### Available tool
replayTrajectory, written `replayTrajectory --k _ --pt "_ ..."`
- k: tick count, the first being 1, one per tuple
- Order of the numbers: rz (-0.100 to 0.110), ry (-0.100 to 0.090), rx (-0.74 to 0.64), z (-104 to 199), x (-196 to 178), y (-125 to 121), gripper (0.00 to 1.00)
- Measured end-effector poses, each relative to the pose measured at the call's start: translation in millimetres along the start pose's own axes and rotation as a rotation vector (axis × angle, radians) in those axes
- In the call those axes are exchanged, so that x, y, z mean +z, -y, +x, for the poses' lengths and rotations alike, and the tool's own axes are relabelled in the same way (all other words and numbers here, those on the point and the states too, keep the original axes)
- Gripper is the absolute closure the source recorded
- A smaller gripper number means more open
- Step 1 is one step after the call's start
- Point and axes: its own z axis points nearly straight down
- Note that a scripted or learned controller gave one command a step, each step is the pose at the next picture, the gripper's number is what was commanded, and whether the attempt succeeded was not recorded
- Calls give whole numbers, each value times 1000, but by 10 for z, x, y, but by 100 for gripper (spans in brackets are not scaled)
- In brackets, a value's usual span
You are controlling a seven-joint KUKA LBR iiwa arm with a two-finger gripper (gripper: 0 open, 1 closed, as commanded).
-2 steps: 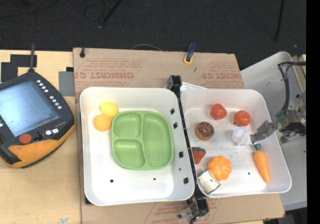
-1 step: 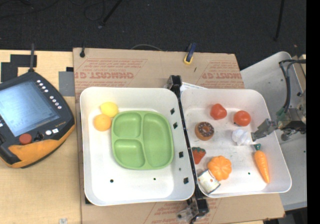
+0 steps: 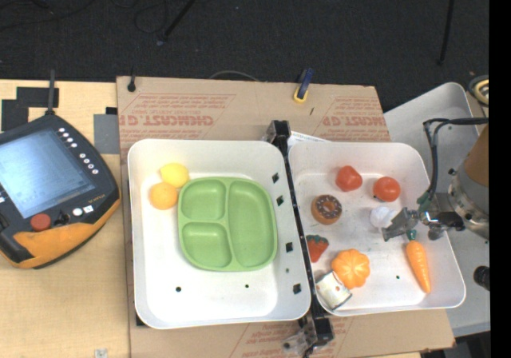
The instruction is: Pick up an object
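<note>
I am reaching into the right bin (image 3: 447,188), my gripper (image 3: 397,226) low beside the carrot (image 3: 418,264) and a small white thing (image 3: 382,214), holding nothing I can see, so next I must settle squarely over one piece.

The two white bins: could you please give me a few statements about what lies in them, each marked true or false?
1. The green divided plate lies in the left bin. True.
2. The carrot lies in the left bin. False: it lies in the right bin.
3. The doughnut sits on the plate. False: it lies on the right bin's floor.
4. The end effector is over the right bin, above the carrot in the view. True.
</note>
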Motion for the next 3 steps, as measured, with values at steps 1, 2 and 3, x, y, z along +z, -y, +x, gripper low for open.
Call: replayTrajectory --k 1,2,3 --pt "-1 0 -1 74 455 -46 0" --pt "-3 1 1 -15 973 -37 0" --pt "-5 2 0 9 1204 -46 0"
